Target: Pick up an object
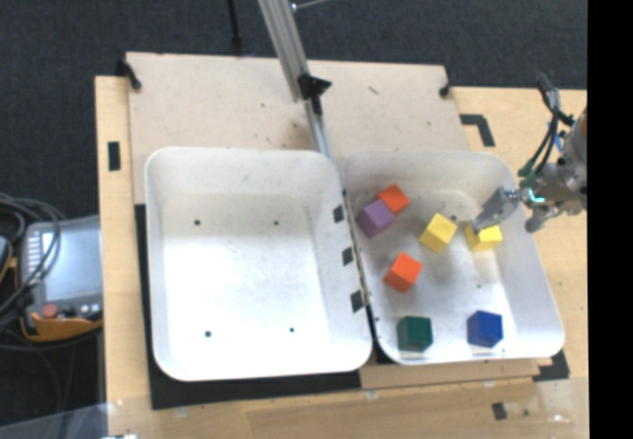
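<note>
Hand point(506, 210) sits at right edge of right bin point(539, 313), metal fingers spread apart, one finger tip just above small yellow cube point(484, 236), nothing clamped between them. Second yellow cube point(438, 231) lies just left of it. Other blocks, all matte, hard-edged: purple cube point(375, 218) touching an orange cube point(395, 199); another orange cube point(403, 271) mid-bin; green cube point(414, 332) and blue cube point(485, 327) near front wall. Left bin point(158, 259): smooth white plastic, rounded corners, speckled floor. Surface point(218, 101): pale wood board.

Gripper point(506, 212): grey metal fingers, teal-green glint at the base. Dark cables loop above it. Wrist body grey.
</note>
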